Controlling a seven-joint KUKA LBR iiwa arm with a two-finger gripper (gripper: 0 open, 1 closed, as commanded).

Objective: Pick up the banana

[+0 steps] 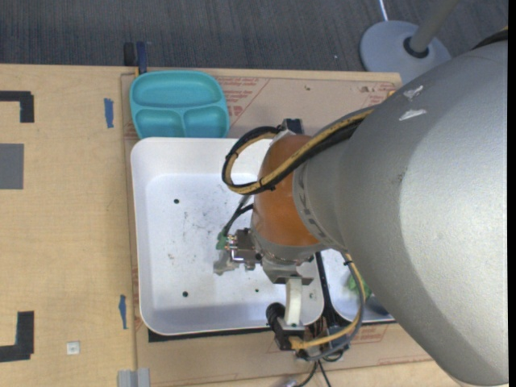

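Reaching in from the right, the arm [419,200] hangs over the left bin [161,216], its orange band [278,200] and wrist covering the bin's right half. The gripper [250,256] sits beneath the wrist, and I cannot tell whether it is open or closed. Nor can I tell where the banana lies; my guess is under the arm's bulk. A teal plate [179,103] rests just beyond the bin's far edge. This looks like the reach-and-grasp step. The next move calls for closing squarely around the banana, then lifting straight up so that a hold can be checked.
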